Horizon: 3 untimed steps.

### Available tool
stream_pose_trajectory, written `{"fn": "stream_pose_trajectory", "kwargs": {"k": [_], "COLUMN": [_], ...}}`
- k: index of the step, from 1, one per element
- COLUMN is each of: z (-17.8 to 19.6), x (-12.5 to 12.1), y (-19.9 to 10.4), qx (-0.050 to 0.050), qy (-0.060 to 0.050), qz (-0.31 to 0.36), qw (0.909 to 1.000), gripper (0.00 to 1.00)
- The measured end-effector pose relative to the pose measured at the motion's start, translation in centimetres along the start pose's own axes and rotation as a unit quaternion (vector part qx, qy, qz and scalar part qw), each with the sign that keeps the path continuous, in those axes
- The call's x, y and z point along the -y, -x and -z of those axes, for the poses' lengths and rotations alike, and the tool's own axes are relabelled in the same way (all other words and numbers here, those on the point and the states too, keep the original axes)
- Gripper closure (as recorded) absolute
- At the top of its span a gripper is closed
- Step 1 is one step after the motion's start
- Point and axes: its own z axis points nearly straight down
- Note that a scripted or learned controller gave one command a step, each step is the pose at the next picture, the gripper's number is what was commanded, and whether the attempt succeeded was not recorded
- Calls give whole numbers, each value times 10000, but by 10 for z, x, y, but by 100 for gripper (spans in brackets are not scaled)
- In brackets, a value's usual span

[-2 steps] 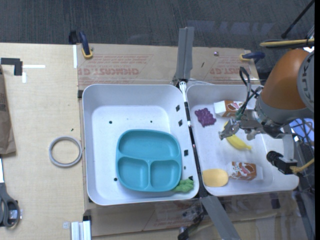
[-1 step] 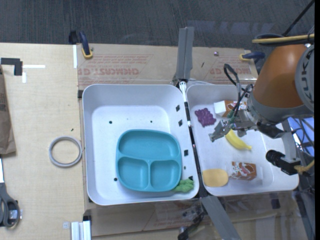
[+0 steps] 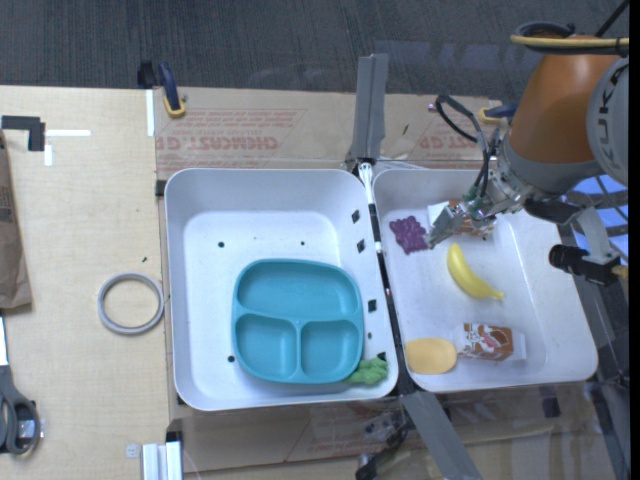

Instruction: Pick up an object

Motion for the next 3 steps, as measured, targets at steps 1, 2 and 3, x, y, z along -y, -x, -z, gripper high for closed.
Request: {"fn": "stream_pose_trajectory", "kwargs": {"k": [1, 2, 3], "z": [9, 9, -87], "x": [0, 0, 93], "y": [1, 1, -17], "qx": [3, 3, -11], "qy": [0, 1, -12], "qz": [-13, -15, -905], "qw": [10000, 10000, 9959], "gripper": [100, 0, 0]}}
